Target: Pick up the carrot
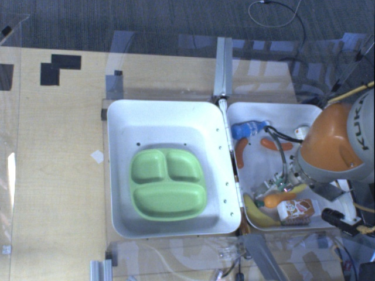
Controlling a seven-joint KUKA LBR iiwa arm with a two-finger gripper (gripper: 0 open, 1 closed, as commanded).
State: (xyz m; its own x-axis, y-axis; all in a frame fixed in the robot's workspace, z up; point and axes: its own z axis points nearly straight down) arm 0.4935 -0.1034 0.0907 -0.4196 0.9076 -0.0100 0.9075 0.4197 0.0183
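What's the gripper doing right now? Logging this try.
Gripper: low in the right bin, above the banana; open or shut cannot be told.

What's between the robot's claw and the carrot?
Nothing solid, as far as I can see. The carrot lies on the bin floor just beyond the gripper in the camera view. Only the arm's own black cable loops across it.

1 fixed camera is looking down at a slant from above the bench (58,174), taking in both bins (117,157), with the arm (337,139) entering from the right.
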